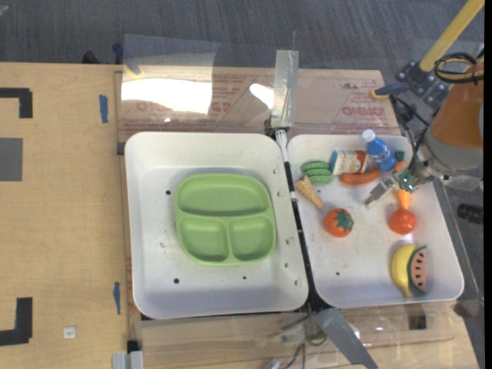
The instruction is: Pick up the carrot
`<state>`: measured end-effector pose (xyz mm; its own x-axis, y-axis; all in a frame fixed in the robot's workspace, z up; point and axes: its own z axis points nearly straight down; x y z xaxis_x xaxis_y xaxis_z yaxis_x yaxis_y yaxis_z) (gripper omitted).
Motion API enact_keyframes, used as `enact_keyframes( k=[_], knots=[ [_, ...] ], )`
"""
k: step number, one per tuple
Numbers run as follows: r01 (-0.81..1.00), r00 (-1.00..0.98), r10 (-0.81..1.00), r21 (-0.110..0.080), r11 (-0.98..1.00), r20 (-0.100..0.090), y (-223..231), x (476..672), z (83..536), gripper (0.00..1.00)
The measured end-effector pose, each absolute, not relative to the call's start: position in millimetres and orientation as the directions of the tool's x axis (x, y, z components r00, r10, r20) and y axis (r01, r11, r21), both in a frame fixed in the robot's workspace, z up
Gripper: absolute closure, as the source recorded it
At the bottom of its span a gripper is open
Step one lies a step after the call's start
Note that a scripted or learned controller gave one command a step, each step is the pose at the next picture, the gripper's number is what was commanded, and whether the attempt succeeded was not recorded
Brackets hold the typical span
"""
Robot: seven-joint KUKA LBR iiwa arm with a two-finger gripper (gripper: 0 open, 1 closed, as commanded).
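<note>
Nearest the lens, in the right bin's [361, 271] front right corner: a banana [398, 266] pressed against a watermelon slice [419, 271]. Alongside, in the left bin [146, 229]: a green divided plate [225, 217], centred, flat. Further back in the right bin, towards its right wall: a red ball [402, 222], and touching its far side, the carrot [403, 199], small and orange, leafy end pointing away from the camera. Level with the ball, nearer the bin's middle: a tomato [338, 221], well apart from the carrot. Just behind the tomato, near the divide between bins: an ice cream cone [309, 191], lying tilted. Directly over the carrot's far end: the gripper [392, 184], low in the bin, reaching in from the right on the grey arm [457, 121] with its orange band; impossible to tell whether the claw is wide, narrow or closed on anything, and nothing clearly held. Just left of the gripper: a red-orange sausage [358, 179], lying crosswise. Beyond it, near the back wall: a green pod [317, 171] and a bottle [350, 162] on its side, blue cap towards the arm. All on a cardboard-topped bench [54, 206].
</note>
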<state>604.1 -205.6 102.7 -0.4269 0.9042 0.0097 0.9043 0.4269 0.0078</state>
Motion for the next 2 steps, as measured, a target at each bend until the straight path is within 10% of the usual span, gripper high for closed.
enact_keyframes(
  k=[2],
  knots=[
    [0.970,-0.241,0.970,0.006,0.241,-0.001,-196,558.0,89,0.00]
  ],
)
